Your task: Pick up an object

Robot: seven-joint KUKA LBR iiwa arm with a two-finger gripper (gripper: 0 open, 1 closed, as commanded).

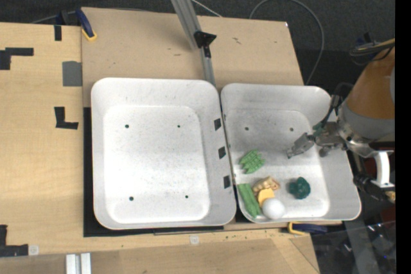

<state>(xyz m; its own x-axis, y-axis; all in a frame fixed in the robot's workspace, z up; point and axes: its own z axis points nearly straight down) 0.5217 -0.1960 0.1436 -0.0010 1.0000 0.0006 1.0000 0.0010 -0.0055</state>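
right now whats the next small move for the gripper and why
Probably ease the gripper down toward the view's bottom, over the dark green object. The gripper sits above the right bin floor with nothing between its fingers, and that object lies nearest it, apart from the cluster at the bin's lower edge.
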